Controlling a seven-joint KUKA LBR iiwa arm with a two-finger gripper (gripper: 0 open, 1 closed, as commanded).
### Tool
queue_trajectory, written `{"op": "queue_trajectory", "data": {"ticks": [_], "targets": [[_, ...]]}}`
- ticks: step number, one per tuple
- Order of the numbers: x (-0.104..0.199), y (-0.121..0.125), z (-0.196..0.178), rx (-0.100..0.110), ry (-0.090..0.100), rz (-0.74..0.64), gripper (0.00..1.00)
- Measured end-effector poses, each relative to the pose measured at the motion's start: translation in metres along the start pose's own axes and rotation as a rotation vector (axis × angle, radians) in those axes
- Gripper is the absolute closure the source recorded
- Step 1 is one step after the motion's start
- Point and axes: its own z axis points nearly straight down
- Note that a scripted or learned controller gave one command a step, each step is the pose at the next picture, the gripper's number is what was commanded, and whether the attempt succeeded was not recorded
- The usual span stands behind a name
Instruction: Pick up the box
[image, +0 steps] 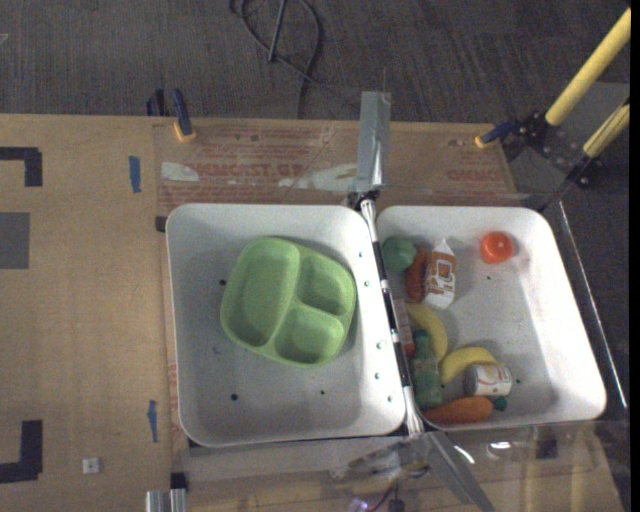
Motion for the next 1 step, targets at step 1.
{"op": "queue_trajectory", "data": {"ticks": [1], "targets": [[0.0017, -0.0005, -0.0094, 0.000, -0.002, -0.004, 1.00]]}}
